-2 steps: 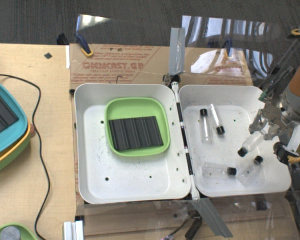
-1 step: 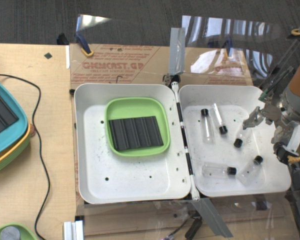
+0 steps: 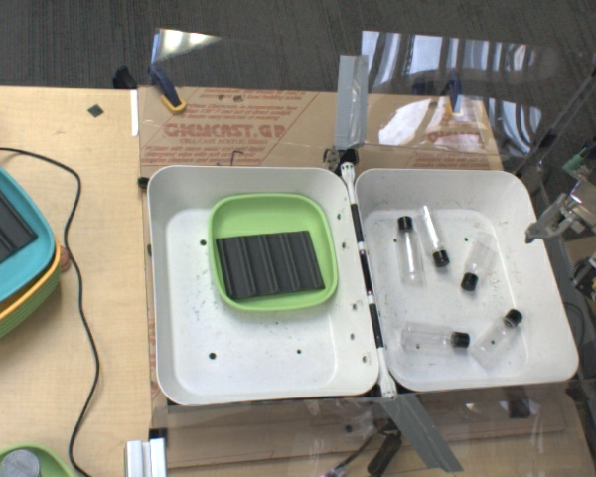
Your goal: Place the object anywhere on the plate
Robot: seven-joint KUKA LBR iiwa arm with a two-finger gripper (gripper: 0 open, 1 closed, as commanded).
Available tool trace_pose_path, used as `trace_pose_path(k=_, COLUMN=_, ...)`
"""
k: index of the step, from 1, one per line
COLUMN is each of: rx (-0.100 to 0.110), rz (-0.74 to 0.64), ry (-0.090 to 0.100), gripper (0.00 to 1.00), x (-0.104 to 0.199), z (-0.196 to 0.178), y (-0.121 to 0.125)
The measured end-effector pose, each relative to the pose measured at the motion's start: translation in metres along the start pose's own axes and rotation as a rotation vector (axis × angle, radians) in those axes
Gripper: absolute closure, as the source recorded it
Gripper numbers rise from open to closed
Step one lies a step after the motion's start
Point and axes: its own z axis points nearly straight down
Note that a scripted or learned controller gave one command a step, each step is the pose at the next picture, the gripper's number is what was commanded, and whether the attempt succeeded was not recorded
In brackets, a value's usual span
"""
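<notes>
A green square plate (image 3: 273, 215) sits in the upper middle of the left white bin (image 3: 179, 296). On the plate lies a dark grey ribbed rectangular object (image 3: 269, 264), flat and slightly skewed. Several clear vials (image 3: 410, 249) with black caps are scattered across the right white bin (image 3: 536, 361). My gripper (image 3: 551, 225) shows as a small grey part just over the right bin's right rim, far from the plate and well apart from the vials, with nothing seen in it.
A brown cardboard sheet (image 3: 228, 122) lies behind the bins. On the wooden bench at left stand stacked teal and yellow dishes (image 3: 15, 256) and a black cable (image 3: 79, 296). Clear plastic sheets (image 3: 447, 68) stand behind the right bin.
</notes>
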Motion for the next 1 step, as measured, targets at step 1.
trace_pose_path(k=1, rx=0.001, rz=0.223, ry=-0.001, gripper=0.0, x=-0.0211, z=-0.0812, y=0.0118)
